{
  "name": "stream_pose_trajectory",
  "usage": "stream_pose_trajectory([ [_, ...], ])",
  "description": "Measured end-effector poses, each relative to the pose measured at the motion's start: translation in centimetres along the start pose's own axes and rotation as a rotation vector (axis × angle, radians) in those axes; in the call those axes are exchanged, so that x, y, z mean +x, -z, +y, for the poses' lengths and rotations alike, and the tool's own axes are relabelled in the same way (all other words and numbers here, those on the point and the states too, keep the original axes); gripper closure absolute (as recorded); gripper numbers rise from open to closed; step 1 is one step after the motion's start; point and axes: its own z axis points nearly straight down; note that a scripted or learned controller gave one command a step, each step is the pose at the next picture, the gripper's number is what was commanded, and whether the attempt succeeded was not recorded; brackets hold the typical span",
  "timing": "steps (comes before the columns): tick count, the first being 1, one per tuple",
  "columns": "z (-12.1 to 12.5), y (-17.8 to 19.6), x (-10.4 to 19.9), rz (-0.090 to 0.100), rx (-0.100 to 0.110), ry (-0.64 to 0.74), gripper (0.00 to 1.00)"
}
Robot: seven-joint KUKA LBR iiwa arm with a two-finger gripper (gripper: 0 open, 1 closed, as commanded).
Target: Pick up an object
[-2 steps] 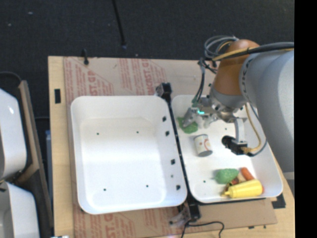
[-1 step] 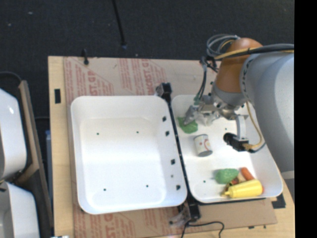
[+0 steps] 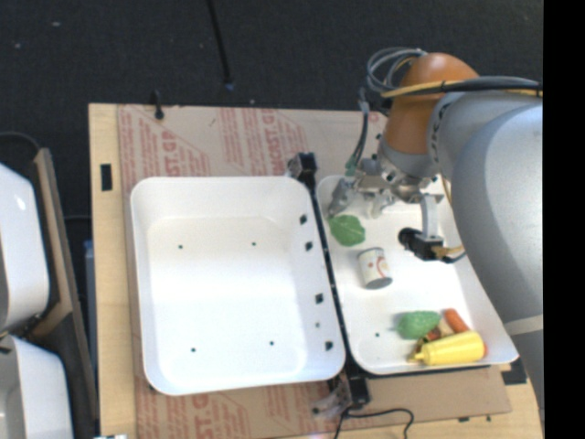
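Inspector A: Two shallow white bins are noted side by side on the bench. The left bin (image 3: 228, 282) is seen with a bare floor; the right bin (image 3: 393, 323) is seen to hold every loose item. The grey arm (image 3: 494, 181) is positioned over the right bin's far end, its orange band (image 3: 422, 99) uppermost.

Inspector B: And the gripper's condition?

Inspector A: The gripper (image 3: 366, 195) is lowered near the bin's far left corner. Nothing is observed held in it; whether it is spread or closed cannot be told from this angle.

Inspector B: Candidate objects?

Inspector A: A green round piece (image 3: 347, 230) is recorded just beside and below the gripper. A small white cup (image 3: 374, 268) lies on its side near the middle. A yellow bottle (image 3: 450, 347), a second green item (image 3: 419, 323) and a small orange piece (image 3: 454, 319) are clustered at the near end.

Inspector B: Step in hand?

Inspector A: The approach is judged to be in hand; no pick is accomplished yet. The next move is judged to require the gripper to be centred over the green round piece, lowered, closed and lifted.
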Motion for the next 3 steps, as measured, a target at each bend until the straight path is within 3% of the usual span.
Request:
stream_pose_trajectory([
  [1, -2.6, 0.0, -0.5, 0.000, 0.000, 0.021, 0.00],
  [2, -2.5, 1.1, -0.5, 0.000, -0.002, 0.020, 1.00],
  [3, -2.5, 1.0, -0.5, 0.000, -0.001, 0.020, 0.00],
])
